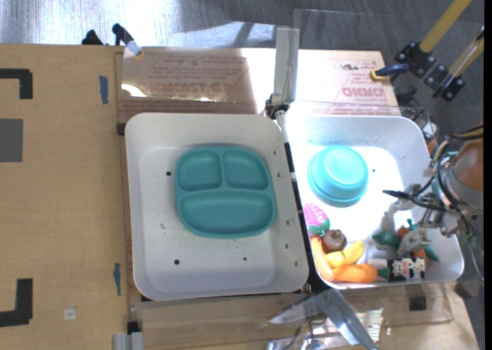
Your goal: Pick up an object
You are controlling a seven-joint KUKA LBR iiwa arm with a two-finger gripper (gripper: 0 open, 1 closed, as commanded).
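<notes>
The left bin [146,210] carries a teal divided plate [224,191] lying flat near its middle, well apart from anything the arm is working on. Across the divider, the right bin [400,137] holds a teal bowl [338,174] toward its back, and in the front corner a tight heap of small toy foods: a pink piece [316,218], a brown one [333,241], a yellow banana [350,252], an orange carrot [355,272] and a black-and-white cow-patterned block [407,268]. The gripper [415,221] hangs at the right end of that heap, just above the green and orange bits beside the cow block, with the carrot and banana lying to its left; whether it is spread or pinched I cannot tell through the cables and clutter. The risk is the crowding: pieces touch one another and sit close to the bin wall, so a descent may land on two at once, nudge one aside, or close on nothing.
</notes>
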